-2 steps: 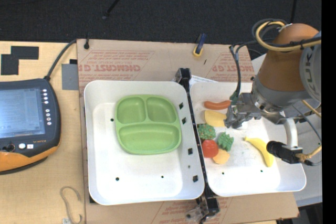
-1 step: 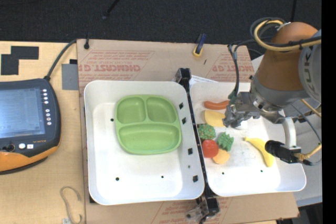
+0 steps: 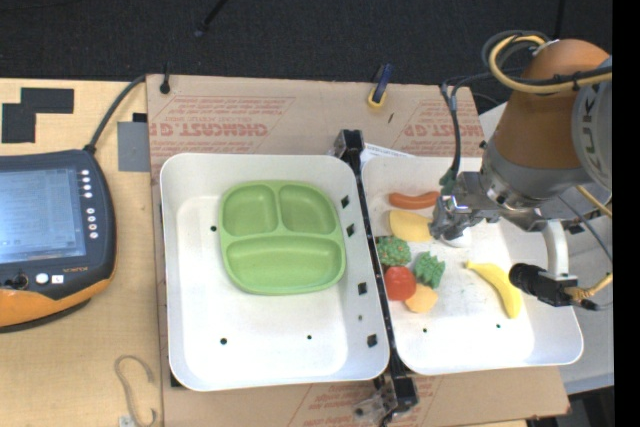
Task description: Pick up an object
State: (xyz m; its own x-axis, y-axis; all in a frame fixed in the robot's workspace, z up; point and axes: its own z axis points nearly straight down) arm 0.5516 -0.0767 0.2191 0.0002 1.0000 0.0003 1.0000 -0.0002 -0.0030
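we see the hand (image 3: 452, 223) low in the right bin (image 3: 560, 347), just beside the pale yellow piece (image 3: 408, 225) and below the sausage (image 3: 413, 200); we cannot tell its state. we should centre over one piece, likely the yellow one, away from the broccoli (image 3: 430, 267) and tomato (image 3: 399, 283), descend straight, then close firmly

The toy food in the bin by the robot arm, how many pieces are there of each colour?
Yellow: 3, a banana, a pale yellow piece and a yellow-orange piece
Red or orange-red: 2, a tomato and a sausage
Green: 2, leafy pieces and
Total: 7
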